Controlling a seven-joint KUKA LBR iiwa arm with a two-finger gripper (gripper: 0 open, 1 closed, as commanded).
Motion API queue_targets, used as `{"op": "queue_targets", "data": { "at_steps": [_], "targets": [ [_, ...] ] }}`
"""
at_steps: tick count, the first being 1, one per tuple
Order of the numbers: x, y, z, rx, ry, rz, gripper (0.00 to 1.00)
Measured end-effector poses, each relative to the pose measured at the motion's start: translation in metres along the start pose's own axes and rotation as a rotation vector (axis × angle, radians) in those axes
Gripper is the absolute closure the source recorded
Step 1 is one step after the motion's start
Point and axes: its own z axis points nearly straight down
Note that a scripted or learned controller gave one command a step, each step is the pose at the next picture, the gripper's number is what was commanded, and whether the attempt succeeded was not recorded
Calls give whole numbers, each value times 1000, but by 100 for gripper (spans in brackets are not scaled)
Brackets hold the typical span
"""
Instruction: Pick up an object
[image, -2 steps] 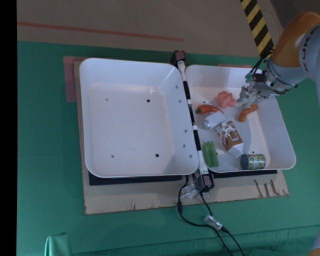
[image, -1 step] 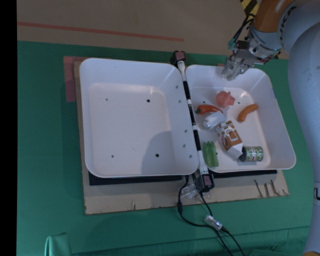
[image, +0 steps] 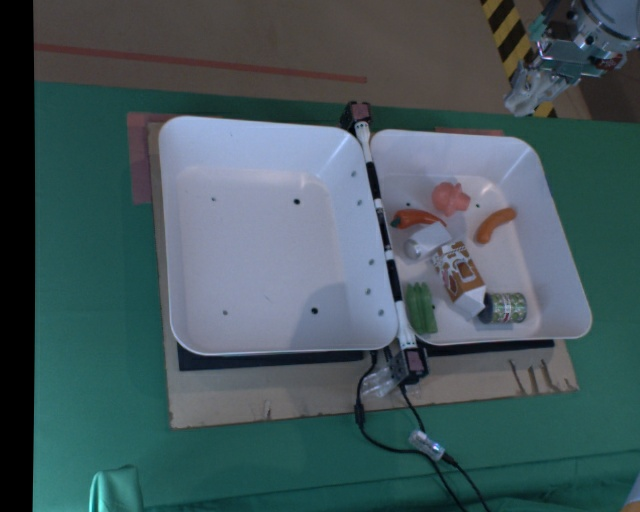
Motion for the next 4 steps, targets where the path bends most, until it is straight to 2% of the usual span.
{"op": "queue_targets", "data": {
  "at_steps": [1, 4],
  "targets": [
    [-6, 0, -33, 1, -1, -1, 100],
    [-5, 0, -34, 6, 0, -2, 100]
  ]
}}
